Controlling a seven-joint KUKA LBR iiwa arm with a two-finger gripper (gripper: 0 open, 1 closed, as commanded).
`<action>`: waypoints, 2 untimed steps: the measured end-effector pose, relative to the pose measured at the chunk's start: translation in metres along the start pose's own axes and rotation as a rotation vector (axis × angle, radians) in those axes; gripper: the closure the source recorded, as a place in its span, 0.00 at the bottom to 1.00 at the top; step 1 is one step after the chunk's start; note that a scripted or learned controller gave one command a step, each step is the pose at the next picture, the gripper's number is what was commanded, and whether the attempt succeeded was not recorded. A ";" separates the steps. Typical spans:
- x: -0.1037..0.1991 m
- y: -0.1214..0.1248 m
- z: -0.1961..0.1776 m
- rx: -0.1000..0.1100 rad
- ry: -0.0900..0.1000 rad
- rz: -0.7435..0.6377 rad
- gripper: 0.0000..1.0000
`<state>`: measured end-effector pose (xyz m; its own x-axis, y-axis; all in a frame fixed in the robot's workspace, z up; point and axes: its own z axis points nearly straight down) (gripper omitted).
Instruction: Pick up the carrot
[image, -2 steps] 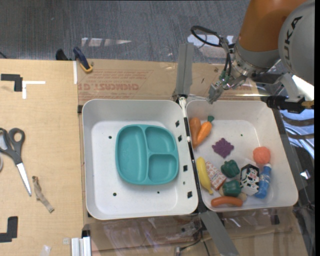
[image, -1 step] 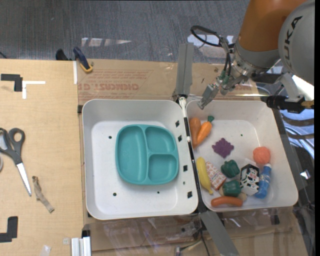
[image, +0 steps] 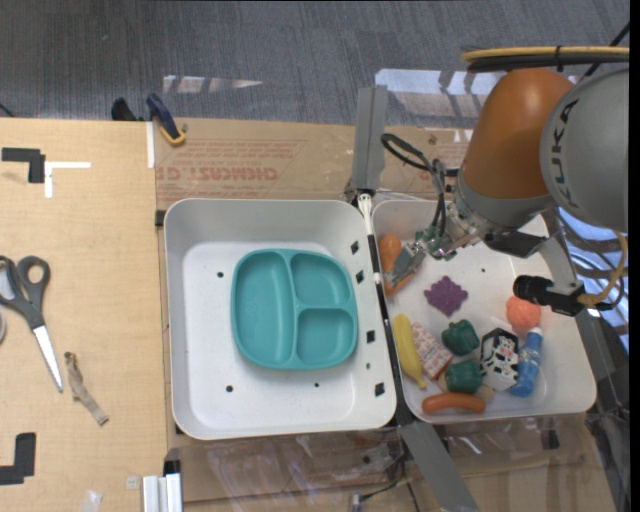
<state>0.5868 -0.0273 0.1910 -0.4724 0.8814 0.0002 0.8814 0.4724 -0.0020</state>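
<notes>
Flanking white bins (image: 185, 330): tan bench (image: 80, 300), scissors (image: 30, 310).

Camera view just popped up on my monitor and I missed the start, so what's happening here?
A grey KUKA arm with an orange band reaches from the right into the right-hand shallow white bin. Its hand is low at that bin's left wall, right beside the small orange carrot. Whether it has gripped the carrot can't be told. The left white bin holds a teal divided plate.
</notes>
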 end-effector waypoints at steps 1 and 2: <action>-0.102 -0.015 0.005 -0.002 -0.003 0.105 0.00; -0.100 0.030 0.077 -0.005 -0.004 0.024 0.00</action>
<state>0.6599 -0.1016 0.1142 -0.4513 0.8923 -0.0033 0.8923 0.4514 0.0028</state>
